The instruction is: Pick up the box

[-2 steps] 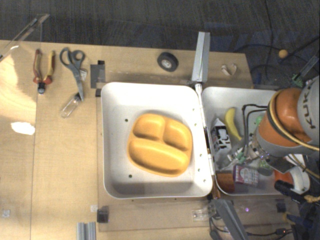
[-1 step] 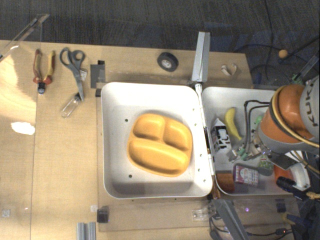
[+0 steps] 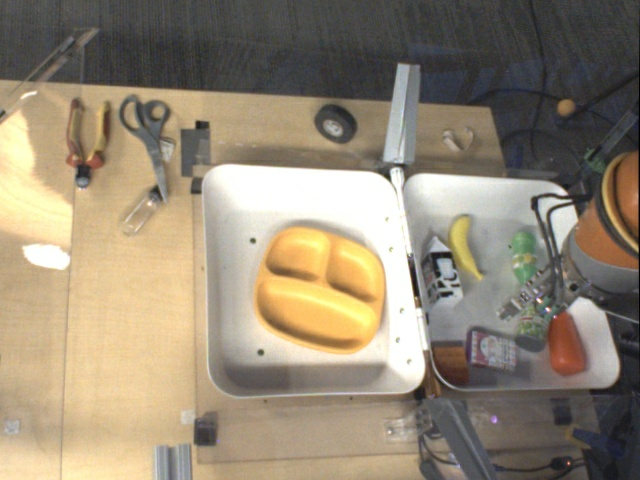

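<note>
Your box lies flat by the front edge of the right bin. The gripper hangs just beyond it toward the bin's right side, above a green bottle, apart from the box. Its grip state I cannot tell.

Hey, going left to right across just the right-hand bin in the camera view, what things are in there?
Black-and-white box → banana → purple packet → green bottle → end effector → orange-red object.
</note>
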Tool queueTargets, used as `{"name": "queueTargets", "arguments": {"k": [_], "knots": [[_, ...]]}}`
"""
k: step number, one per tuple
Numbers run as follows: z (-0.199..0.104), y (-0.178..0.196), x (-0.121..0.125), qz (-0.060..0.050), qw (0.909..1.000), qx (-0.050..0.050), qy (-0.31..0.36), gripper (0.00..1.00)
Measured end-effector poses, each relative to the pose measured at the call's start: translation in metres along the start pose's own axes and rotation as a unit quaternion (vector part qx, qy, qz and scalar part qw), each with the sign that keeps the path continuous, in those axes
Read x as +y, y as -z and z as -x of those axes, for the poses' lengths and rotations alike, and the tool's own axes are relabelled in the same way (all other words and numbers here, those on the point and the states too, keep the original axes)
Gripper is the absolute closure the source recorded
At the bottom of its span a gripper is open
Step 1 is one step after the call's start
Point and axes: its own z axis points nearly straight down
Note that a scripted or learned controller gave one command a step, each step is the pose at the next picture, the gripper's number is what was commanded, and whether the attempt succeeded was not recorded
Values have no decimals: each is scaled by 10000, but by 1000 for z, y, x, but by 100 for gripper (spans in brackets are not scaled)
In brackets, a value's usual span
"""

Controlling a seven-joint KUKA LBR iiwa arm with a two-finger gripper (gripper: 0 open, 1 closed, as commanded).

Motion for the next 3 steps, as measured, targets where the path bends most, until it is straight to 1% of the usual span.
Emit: {"name": "queueTargets", "arguments": {"k": [1,2,3], "knots": [[0,0,0,0,10000,2,-1,0],[-53,-17,33,4,9966,10,819,0],[-5,57,-2,8,9976,-11,685,0]]}}
